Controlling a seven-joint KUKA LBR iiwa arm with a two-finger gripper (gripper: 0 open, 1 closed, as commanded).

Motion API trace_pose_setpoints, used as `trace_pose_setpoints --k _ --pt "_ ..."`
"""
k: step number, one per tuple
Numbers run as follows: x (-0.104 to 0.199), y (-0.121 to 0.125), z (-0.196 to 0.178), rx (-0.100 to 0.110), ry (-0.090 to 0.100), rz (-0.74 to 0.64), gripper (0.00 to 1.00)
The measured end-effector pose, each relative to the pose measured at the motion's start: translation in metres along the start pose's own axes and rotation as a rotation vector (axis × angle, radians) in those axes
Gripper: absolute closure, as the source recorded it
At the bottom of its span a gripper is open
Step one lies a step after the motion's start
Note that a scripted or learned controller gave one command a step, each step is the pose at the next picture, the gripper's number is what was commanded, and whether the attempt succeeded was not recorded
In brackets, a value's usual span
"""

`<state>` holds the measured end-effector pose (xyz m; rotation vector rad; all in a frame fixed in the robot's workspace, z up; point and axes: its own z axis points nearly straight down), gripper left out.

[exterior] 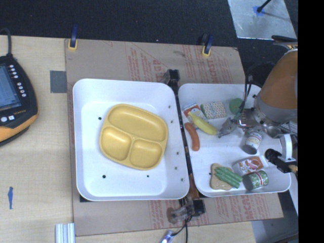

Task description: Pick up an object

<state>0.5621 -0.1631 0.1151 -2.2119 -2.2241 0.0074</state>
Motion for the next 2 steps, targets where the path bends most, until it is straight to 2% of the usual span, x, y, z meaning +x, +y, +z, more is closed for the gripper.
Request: trace_pose_setpoints --k 1,2 --pt "0.083 0.045 -0.078 -0.004 0.0 0.0 0.0" --pt "0.004 0.079 -0.034 -0.004 -0.001 0.004 0.0"
